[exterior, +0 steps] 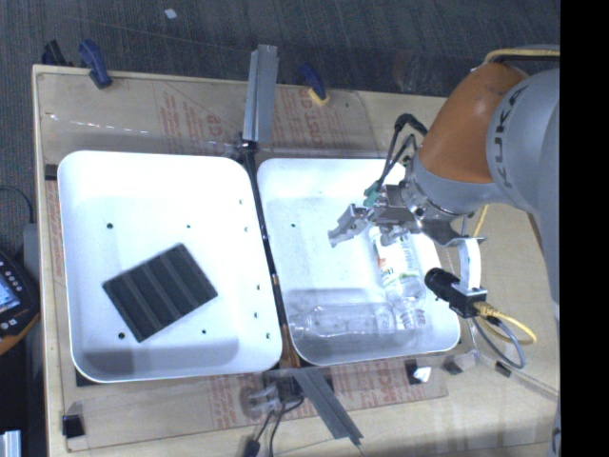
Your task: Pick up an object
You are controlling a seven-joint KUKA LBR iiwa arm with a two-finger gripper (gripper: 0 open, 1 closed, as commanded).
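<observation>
– Gripper [366, 222] hangs low over the right bin's back half, tipped toward the left. Whether it is apart or together we cannot tell. Nothing shows clamped in it.

– Agreed. Take it from the biggest thing down. The arm [495, 150] leans in over the right bin [314, 174] and its wrist covers that bin's right side. What do we fear there?

– A hard descent. We judge the wrist could press a bottle into the floor or the right wall and squeeze it out sideways.

– And the left bin [143, 188]?

– It holds a black ribbed slab [160, 291], flat, turned on a diagonal and well apart from the gripper. We doubt it matters now.

– Then the targets.

– We see two clear plastic bottles. The lying bottle [343, 320] rests along the near wall, its long axis running left to right. The labelled bottle [395, 274] lies just under and nearside of the gripper. Its long axis runs from far to near, and its near end touches, or nearly touches, the lying bottle's right end.

– Which way does its neck point?

– Glare and the wrist hide that, so we cannot say. The risks we judge likeliest are these. Smooth round plastic may roll out of a closing grip. A grip along the axis instead of across it would slip. And nudging one bottle would shove its neighbour.
</observation>
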